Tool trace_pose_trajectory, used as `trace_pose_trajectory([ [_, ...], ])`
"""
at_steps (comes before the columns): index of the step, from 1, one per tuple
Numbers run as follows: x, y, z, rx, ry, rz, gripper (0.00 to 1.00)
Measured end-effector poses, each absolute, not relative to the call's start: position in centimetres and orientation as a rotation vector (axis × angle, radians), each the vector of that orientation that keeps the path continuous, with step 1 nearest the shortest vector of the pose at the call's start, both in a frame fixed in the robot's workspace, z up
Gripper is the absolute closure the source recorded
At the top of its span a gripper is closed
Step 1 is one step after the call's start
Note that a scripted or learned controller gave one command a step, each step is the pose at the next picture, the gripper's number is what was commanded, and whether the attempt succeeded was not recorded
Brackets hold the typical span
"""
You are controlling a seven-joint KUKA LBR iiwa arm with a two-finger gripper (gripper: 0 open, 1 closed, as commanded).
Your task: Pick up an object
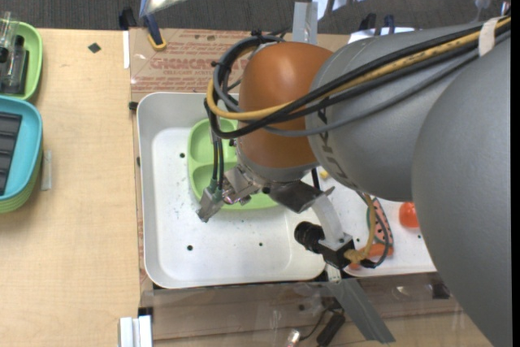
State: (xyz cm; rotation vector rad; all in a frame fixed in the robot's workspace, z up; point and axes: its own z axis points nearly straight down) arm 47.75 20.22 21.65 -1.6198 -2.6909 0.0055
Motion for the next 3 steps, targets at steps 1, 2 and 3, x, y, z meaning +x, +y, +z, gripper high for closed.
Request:
trace_pose_trajectory([
  [1, 47.8, 20.1, 22.4, -1.619, -2.691, 0.010, 1.00],
  [2, 49.6, 21.2, 44.1, -1.514, -2.754, 0.005, 1.00],
  [3, 47.8, 21.4, 28.4, -1.890, -2.508, 0.009, 1.00],
])
